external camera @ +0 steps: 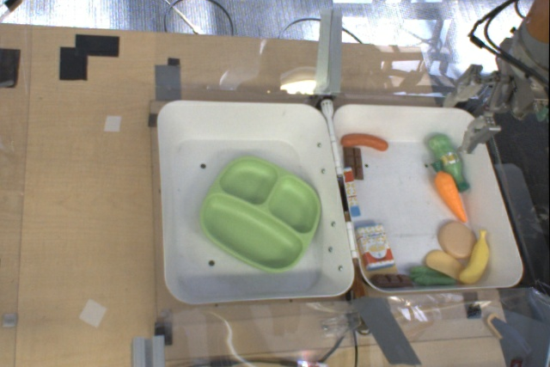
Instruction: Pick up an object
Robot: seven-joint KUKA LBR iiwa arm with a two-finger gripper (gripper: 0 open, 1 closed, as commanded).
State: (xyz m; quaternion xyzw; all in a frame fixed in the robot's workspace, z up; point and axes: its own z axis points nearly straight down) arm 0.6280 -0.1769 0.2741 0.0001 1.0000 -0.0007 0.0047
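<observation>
Tool: tool (478, 131) at the upper right corner of the right bin (404, 189), over the rim; cannot tell how its gripping parts stand, nothing seen between them.
Arm: enters from the right edge, wrist hardware and cables bunched above the bin corner, low over the desk (77, 211).
Nearest objects: green bottle-shaped toy (447, 157) just left of and below the tool, apart from it; carrot (450, 195) touching its lower end.
Far wall of the bin: sausage (364, 142).
Divider side: brown bar (353, 163), small carton (374, 243) lower down.
Near right corner: banana (475, 259), tan rounded pieces (455, 239), green item (434, 276) bunched together.
Left bin: left bin (185, 185) holds a green divided plate (260, 212), well apart from the tool.
</observation>
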